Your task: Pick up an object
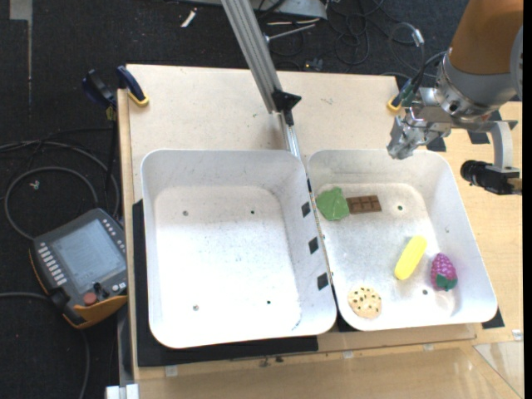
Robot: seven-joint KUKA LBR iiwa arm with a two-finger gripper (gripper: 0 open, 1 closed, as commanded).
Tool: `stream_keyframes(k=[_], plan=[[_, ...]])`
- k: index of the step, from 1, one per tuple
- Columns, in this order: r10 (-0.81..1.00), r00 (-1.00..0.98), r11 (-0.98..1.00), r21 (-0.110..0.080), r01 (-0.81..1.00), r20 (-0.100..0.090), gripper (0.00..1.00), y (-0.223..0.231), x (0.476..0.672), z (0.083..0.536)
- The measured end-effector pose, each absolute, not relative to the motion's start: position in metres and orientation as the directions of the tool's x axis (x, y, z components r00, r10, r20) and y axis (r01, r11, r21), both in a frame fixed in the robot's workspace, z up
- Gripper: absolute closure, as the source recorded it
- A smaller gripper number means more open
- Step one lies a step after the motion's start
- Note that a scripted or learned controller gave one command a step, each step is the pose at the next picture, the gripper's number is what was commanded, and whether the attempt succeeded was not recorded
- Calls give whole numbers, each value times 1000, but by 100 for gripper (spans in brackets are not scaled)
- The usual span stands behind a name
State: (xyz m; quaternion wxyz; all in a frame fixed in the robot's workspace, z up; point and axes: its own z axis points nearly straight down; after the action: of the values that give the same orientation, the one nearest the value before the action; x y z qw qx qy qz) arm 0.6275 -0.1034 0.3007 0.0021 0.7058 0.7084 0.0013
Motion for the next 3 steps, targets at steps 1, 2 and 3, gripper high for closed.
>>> stream_keyframes(k=[1,2,3], plan=[[1000,-7,7,-1,1000,1,100,-53,604,296],[1000,-7,7,-2,1000,1,100,-8,592,281],[1000,-7,7,-5,1000,1,100,38,571,254]])
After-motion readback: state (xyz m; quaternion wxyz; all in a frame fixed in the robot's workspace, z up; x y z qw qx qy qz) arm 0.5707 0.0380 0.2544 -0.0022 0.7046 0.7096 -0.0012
